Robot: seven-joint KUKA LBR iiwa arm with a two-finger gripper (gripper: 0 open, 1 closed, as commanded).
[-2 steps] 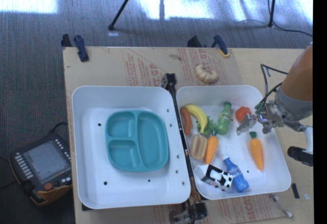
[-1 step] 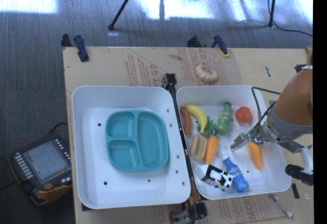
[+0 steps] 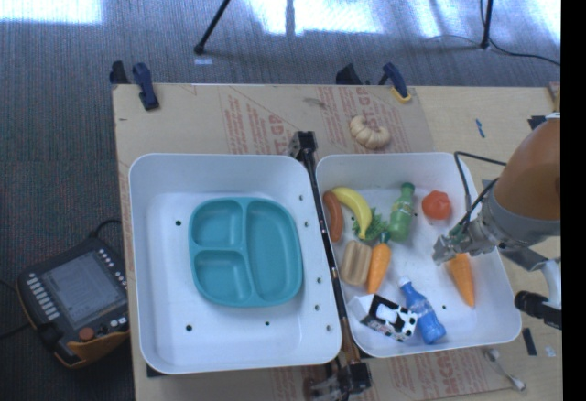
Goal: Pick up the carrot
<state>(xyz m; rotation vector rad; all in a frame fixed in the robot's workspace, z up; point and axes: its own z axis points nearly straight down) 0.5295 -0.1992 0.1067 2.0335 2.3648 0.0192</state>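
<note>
The gripper (image 3: 455, 248) is seen directly above a carrot (image 3: 462, 278) in the right bin (image 3: 509, 303); its grip state cannot be told, being apparently blurred.

Divided plate (image 3: 245, 251) in left bin (image 3: 151, 298); carrot (image 3: 462, 278) in right bin (image 3: 499, 321), just under hand (image 3: 454, 246)

- You see a teal three-compartment plastic plate (image 3: 245, 251) in the left white bin (image 3: 156, 198).
- In the right white bin (image 3: 499, 321) lie a yellow banana (image 3: 353, 207), a green bottle (image 3: 401, 212), a red tomato (image 3: 437, 205) and a blue bottle (image 3: 420, 310).
- A beige garlic-shaped toy (image 3: 370, 132) sits on your worktop (image 3: 229, 115).
</note>
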